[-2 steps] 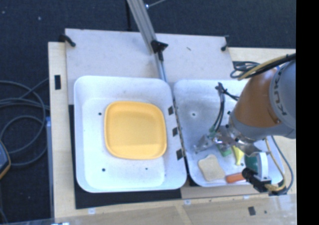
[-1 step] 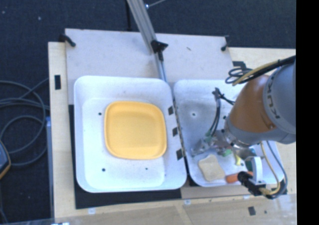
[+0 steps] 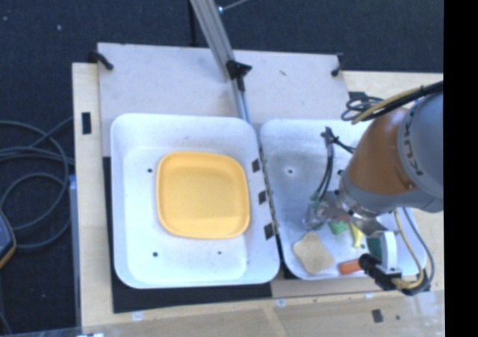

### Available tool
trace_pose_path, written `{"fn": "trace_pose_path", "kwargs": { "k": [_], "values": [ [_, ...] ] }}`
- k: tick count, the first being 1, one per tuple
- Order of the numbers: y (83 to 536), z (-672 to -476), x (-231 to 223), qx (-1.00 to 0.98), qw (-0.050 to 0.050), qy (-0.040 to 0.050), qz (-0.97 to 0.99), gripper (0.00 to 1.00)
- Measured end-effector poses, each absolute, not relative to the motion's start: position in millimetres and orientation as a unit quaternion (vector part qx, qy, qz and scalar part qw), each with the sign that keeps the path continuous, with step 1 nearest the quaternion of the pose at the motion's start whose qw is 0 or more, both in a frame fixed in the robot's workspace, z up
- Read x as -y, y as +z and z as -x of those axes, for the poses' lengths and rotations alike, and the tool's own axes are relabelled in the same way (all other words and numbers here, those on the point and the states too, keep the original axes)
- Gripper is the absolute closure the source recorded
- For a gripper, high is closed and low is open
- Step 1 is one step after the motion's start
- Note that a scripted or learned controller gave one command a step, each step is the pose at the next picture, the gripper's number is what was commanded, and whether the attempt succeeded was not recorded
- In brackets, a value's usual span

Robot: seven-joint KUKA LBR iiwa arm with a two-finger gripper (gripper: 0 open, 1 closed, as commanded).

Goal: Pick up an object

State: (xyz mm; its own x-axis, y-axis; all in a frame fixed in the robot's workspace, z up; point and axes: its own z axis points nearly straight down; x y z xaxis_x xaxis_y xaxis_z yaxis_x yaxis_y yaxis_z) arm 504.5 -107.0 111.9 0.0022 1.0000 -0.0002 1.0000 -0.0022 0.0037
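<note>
While left bin (image 3: 127, 178) holds plate (image 3: 202, 194); right, sponge (image 3: 314, 254).

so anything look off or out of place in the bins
Nothing stands out. The yellow plate lies flat in the left bin. In the right bin, a tan sponge-like piece and small green and orange items sit under the gripper, unspilled.

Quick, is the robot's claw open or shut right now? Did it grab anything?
Gripper: down in the right bin, just above the tan piece; open or shut cannot be told, and nothing can be seen held.
</note>
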Motion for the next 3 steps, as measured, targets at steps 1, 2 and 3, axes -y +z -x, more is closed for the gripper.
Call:
{"fn": "trace_pose_path", "kwargs": {
  "k": [1, 2, 3],
  "values": [
    [173, -500.8, 110, -0.707, 0.002, 0.0018, -0.707, 1.00],
    [235, -502.5, 107, -0.707, 0.003, 0.0021, -0.707, 1.00],
    [234, -502.8, 108, -0.707, 0.000, 0.0003, -0.707, 1.00]
  ]
}}
